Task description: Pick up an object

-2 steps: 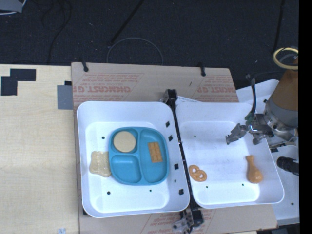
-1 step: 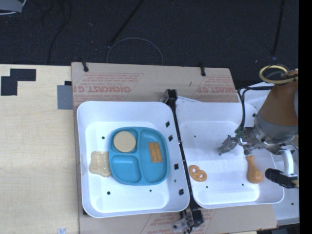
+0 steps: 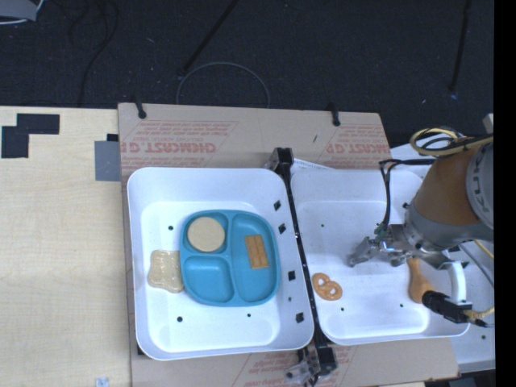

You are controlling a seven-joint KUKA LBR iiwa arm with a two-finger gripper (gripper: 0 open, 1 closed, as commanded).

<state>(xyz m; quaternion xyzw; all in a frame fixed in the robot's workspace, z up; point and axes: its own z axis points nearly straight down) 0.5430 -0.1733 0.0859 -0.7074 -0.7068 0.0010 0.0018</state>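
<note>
just below and left of your gripper, the pretzel lies flat on the right bin floor, near but apart. whether the fingers are spread, you cannot tell. farther left, the blue tray sits in the left bin.

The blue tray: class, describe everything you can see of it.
The blue tray looks like plastic, with rounded corners and three compartments. It lies flat in the left bin. A round tan cracker lies in its upper left compartment, a rectangular brown cracker in the right one; the lower left one holds nothing. A pale piece rests against its left edge.
</note>
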